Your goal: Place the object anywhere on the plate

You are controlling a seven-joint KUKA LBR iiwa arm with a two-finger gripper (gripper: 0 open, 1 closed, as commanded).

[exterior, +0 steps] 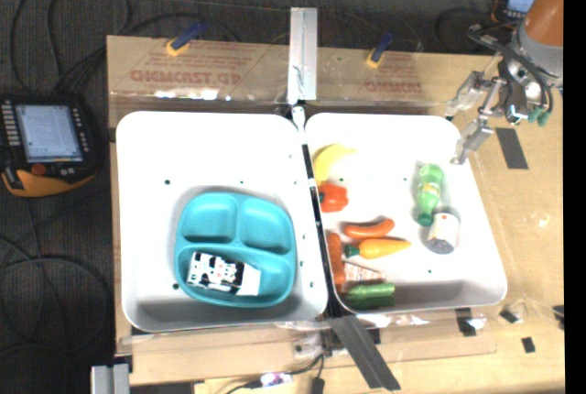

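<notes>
Nearest the camera, the blue plate [236, 241] in the left bin [146, 200] carries a black-and-white card [220, 273]. Right bin [458, 287]: cucumber [370, 294], carrot [383, 247], green bottle [428, 192], banana [331, 158]. Beyond its far right corner, the gripper [483, 115] hangs released, grasping nothing.

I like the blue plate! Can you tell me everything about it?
The blue plate is a turquoise divided tray, plastic-looking, with rounded corners and three compartments: two on the far side, one long one nearer the camera. It lies flat, slightly turned, in the left bin. A black-and-white patterned card lies in its long compartment.
</notes>
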